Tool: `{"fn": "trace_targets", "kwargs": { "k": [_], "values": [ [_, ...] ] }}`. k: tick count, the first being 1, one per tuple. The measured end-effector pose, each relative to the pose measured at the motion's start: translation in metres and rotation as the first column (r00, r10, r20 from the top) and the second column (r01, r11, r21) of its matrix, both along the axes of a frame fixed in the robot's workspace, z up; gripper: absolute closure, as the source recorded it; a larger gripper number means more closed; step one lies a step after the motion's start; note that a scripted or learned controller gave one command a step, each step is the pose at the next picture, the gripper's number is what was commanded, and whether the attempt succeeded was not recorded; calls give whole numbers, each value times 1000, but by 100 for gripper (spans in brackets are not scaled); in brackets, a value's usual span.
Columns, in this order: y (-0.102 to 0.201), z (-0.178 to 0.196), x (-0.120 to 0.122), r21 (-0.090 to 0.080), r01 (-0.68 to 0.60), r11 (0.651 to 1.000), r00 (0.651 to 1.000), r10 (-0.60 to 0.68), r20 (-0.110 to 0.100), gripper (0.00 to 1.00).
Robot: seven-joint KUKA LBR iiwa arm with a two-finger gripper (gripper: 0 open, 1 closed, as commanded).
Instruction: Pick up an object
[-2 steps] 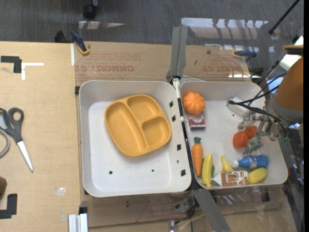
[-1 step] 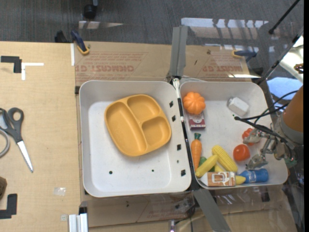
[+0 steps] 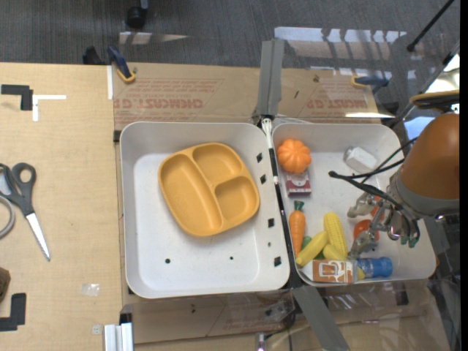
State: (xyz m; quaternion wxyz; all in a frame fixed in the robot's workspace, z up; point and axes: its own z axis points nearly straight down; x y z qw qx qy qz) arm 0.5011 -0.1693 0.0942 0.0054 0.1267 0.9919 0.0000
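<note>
My gripper [image 3: 363,229] is low in the right bin [image 3: 380,134], near its front right corner, and stands open. A small red object [image 3: 361,229] lies between its fingers [image 3: 357,210], not clasped. Just left of it are a yellow corn cob [image 3: 334,229], a yellow banana [image 3: 312,246] and a carrot [image 3: 296,225]. A bottle with a blue cap [image 3: 352,270] lies along the front wall below the gripper. An orange pumpkin [image 3: 293,154] and a small red-and-white box [image 3: 298,186] sit at the back left. A white object [image 3: 360,158] rests at the back.
The left bin [image 3: 139,196] holds an orange divided plate [image 3: 210,187]. Scissors [image 3: 28,203] lie on the wooden bench at far left. The arm's orange band [image 3: 437,159] hangs over the right bin's right wall, with cables trailing toward the gripper.
</note>
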Motion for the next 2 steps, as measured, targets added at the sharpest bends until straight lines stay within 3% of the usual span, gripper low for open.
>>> {"fn": "trace_targets", "kwargs": {
  "k": [1, 2],
  "values": [
    [0, 10, 2, -2, -4, 1000, 1000, 4, 2, 100],
    [108, 142, 61, 2, 0, 1000, 1000, 0, -9, 100]
  ]
}}
